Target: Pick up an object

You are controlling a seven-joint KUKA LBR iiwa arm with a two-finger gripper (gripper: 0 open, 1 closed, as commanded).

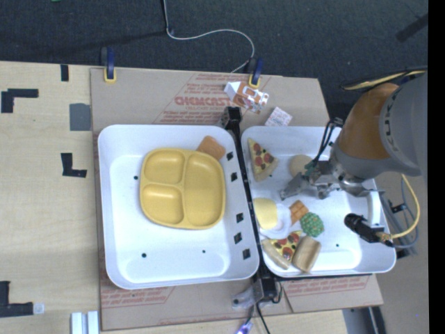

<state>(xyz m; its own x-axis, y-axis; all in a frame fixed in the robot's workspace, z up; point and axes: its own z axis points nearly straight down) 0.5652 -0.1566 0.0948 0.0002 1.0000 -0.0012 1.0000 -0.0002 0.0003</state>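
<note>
Presently, your gripper [295, 185] hangs low in the right bin [348, 259], its jaws apart and clamped on nothing. The nearest object, an orange food piece [299, 209], lies just below it in the frame.

Bins [125, 270]: white, black dots on the floor. Tray [183, 188]: plain yellow. Pizza slice [261, 158]: tan, red dots. Broccoli [311, 224]: green. Egg [266, 213]: white, yellow yolk. Bread [306, 254]: tan. Carrot piece [298, 210]: orange. Arm [410, 127]: grey, orange band. Worktop [42, 207]: pale wood, black marks. Cardboard [174, 92]: brown, red print.
</note>
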